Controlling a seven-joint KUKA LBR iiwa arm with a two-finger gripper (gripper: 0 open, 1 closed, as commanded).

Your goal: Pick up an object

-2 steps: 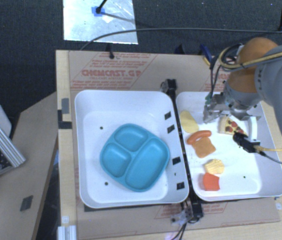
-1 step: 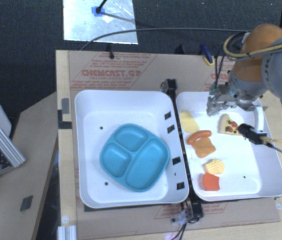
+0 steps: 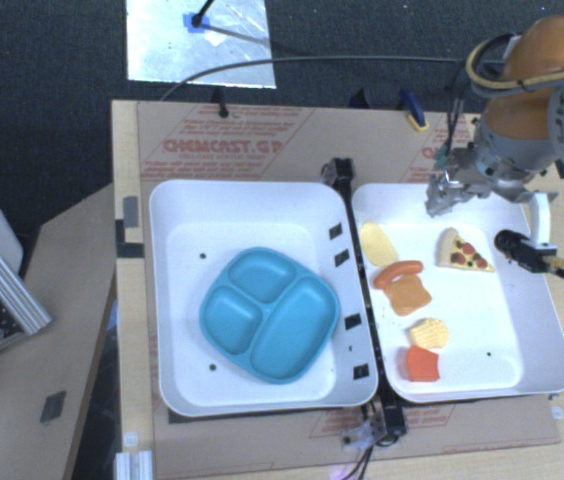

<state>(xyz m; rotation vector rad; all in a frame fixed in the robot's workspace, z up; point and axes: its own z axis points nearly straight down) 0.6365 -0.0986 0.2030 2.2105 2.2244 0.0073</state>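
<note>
A: Which step do we judge the task to be at?

B: The approach, we think. The pincer (image 3: 444, 200) hangs over the far edge of the right bin (image 3: 537, 373), and nothing sits between its tips. Whether it stands apart or together we cannot tell from this slant.

A: Then let us go left to right. What do we see far to the pincer's left?

B: The left bin (image 3: 177, 268), resting on the table (image 3: 82, 268). It holds one thing, a blue divided plate (image 3: 270, 313), well apart from the pincer and nearer the camera.

A: And the bin under the pincer?

B: There lie the candidates. Just left of the pincer and a little nearer us is a pale yellow piece (image 3: 379, 242). Below that we see a sausage (image 3: 399, 272) touching a brown toast piece (image 3: 409, 295). Nearer us are a yellow ridged piece (image 3: 428, 333) and, just beside it, an orange block (image 3: 422, 364).

A: Anything closer to the pincer?

B: The pizza slice (image 3: 462, 252), just right of it and slightly nearer us. It lies alone on bare white floor, so we judge it the easiest pick.

A: What does the next move call for?

B: We would shift the pincer over one piece, line it up across that piece, then lower it. The sausage and toast touch, so a grab there risks nudging both.
</note>
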